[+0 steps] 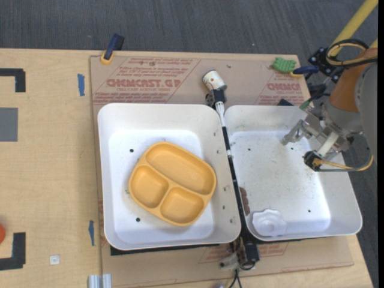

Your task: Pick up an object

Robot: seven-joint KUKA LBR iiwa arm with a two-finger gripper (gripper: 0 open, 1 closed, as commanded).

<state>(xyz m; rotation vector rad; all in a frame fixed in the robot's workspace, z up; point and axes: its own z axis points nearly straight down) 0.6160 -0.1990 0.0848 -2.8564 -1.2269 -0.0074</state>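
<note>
Our hand (300,138) hovers at the frame's right; we cannot tell its state. The white lid (268,222) lies below-left, the yellow tray (172,183) farther left.

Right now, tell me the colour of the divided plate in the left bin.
Yellow-orange, plain, seen best in the camera view: divided plate.

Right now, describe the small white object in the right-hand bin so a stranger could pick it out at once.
Find the two white bins side by side and take the right bin, the one the gripper hangs over. In its near left corner lies a small white lid, roundish and flat. The yellow divided plate lies in the other bin.
</note>
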